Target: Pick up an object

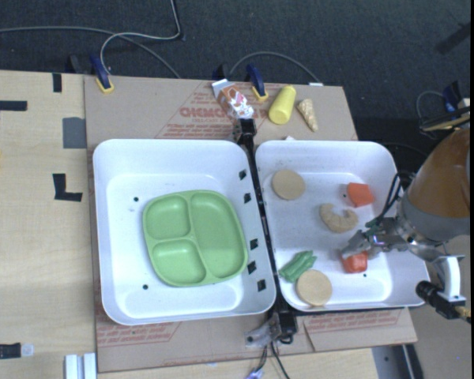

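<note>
The right bin [379, 158] holds several small items: a round tan disc [287, 185], an orange block [360, 194], a tan lump [337, 217], a green piece [298, 264], a second tan disc [314, 287] and a small red piece [355, 263]. My gripper [362, 248] reaches in from the right and hangs low over the bin's right half, directly above the red piece and just below the tan lump. Part of the red piece is covered by the gripper, and whether the two touch is unclear.
A green divided plate [194, 237] lies in the left bin [110, 164]. Behind the bins on the cardboard lie a yellow bottle [282, 105], a cone [308, 114] and a small carton [232, 99]. The arm's body [438, 204] overhangs the right bin's right wall.
</note>
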`<state>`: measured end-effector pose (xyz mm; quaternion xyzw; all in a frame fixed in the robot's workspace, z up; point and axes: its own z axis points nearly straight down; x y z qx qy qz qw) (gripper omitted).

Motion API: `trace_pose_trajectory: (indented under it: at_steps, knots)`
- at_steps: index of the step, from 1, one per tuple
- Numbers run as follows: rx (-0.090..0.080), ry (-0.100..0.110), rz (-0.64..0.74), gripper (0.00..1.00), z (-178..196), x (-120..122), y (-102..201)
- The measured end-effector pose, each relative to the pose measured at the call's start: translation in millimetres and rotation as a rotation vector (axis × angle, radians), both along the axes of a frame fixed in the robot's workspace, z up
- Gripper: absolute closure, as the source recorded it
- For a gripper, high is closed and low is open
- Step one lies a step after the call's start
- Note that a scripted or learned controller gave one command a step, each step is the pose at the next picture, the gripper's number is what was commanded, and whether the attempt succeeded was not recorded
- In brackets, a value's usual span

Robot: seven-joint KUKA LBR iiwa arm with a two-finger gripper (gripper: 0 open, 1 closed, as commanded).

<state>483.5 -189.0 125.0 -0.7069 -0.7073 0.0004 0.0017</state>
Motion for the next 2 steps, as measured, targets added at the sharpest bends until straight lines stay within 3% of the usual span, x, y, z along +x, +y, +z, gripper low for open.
trace_pose_trajectory:
  at_steps: [1, 2]
  knots:
    - [-0.01, -0.018, -0.003, 1.0, -33.9, 19.6, 48.8]
    - [-0.002, -0.003, 0.001, 1.0, 59.4, 38.6, 107.2]
